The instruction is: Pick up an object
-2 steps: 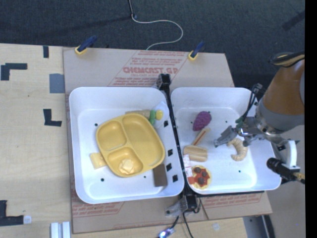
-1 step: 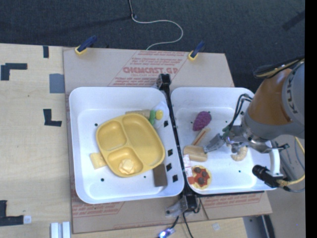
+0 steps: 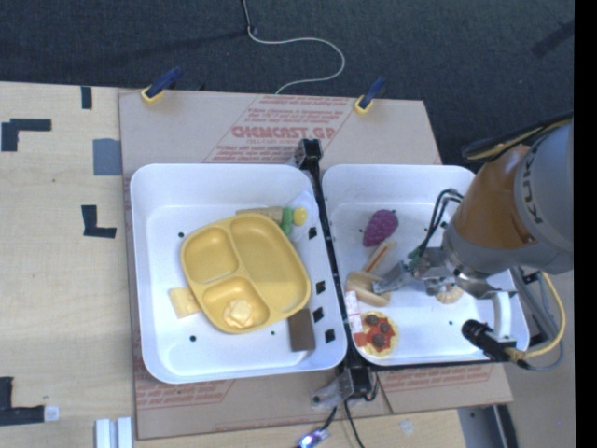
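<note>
In the right bin (image 3: 424,343), the end effector (image 3: 390,282) is lowered beside a hot dog (image 3: 367,290); whether its fingers are spread or pressed together cannot be told. A purple grape bunch (image 3: 380,226) and a pizza slice (image 3: 377,333) lie nearby. A yellow divided plate (image 3: 245,273) is seen in the left bin (image 3: 149,250).
</note>
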